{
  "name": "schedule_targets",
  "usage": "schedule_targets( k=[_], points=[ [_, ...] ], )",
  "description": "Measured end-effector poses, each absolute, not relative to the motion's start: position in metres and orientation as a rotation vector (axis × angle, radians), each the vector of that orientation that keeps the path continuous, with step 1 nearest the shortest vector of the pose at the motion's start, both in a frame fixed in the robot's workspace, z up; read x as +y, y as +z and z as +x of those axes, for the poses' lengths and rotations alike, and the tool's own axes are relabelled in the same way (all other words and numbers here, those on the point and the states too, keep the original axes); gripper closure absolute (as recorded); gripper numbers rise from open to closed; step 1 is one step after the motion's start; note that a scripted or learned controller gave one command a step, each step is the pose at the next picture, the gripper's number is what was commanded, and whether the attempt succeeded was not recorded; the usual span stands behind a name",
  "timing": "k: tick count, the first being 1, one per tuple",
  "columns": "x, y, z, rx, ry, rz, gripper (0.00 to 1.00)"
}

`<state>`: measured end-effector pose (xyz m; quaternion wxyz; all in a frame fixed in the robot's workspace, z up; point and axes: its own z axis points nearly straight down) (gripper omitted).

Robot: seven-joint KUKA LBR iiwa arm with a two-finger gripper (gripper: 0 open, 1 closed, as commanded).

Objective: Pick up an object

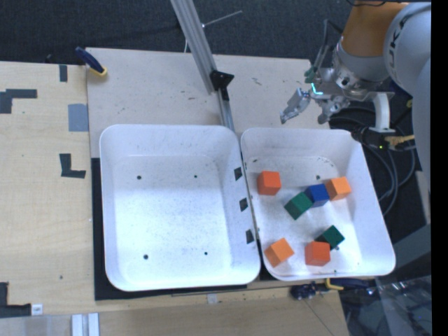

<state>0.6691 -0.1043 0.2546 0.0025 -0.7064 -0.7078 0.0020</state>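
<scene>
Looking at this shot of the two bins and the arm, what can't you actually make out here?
- Gripper, camera view: small and blurred above the right bin's far rim, so finger state is unclear.
- Dark green block: partly hidden behind the red block.
- Blue block: its edges are covered by the neighbouring green block and orange block.
- Arm: cut off by the top and right edges.
</scene>
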Motion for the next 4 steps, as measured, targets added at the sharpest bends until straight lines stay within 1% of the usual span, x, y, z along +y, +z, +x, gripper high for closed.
schedule_targets(
  k=[1,2,3,4],
  points=[
    [-0.105,0.258,0.67,-2.224,0.004,-2.218,0.0],
    [-0.102,0.213,0.665,-2.222,0.008,-2.216,0.0],
    [-0.098,0.169,0.665,-2.222,0.008,-2.215,0.0],
    [-0.108,0.114,0.661,-2.22,0.01,-2.217,0.0]
  ],
)
